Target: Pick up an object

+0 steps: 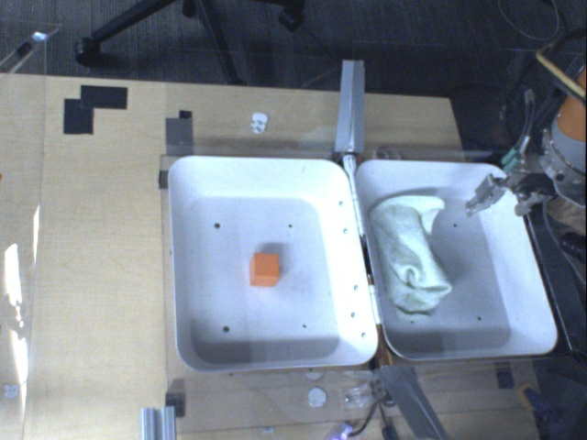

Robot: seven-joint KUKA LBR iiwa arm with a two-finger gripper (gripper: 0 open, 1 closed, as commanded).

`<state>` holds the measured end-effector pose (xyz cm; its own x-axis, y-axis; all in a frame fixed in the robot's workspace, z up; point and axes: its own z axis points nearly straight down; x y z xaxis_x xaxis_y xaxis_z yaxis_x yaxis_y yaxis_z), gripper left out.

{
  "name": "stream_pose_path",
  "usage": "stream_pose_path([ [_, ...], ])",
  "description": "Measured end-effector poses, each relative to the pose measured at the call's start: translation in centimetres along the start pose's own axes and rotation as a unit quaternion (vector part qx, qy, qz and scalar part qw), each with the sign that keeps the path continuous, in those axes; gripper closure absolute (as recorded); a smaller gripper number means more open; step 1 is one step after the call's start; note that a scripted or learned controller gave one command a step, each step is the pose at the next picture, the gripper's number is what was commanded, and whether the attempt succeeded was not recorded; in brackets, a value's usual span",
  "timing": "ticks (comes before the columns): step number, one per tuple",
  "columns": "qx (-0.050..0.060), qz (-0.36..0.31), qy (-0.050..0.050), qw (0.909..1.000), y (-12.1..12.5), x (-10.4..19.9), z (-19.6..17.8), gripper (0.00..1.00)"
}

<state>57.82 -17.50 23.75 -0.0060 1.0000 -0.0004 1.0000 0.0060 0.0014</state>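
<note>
A small orange cube [265, 269] lies near the middle of the left bin [197, 246]. A crumpled pale cloth [411, 253] rests in the left half of the right bin [514, 319]. My gripper [500, 200] hangs over the right bin's far right corner, up and to the right of the cloth and apart from it. Its two fingers stand spread, with nothing between them. The arm's orange band [573, 117] shows at the right edge.
A grey metal post [350, 108] stands behind the seam between the bins. Black chair legs [193, 7] lie on the floor beyond the bench. Black tape marks [92, 106] sit on the wooden bench at far left.
</note>
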Motion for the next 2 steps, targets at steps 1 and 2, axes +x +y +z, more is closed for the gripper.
stream_pose_path([
  [1, 0.0, -0.08, 0.0, 0.9968, 3.9, 0.9, 11.5, 0.0],
  [2, -0.004, -0.081, -0.001, 0.9967, 4.1, 1.0, 10.4, 1.0],
])
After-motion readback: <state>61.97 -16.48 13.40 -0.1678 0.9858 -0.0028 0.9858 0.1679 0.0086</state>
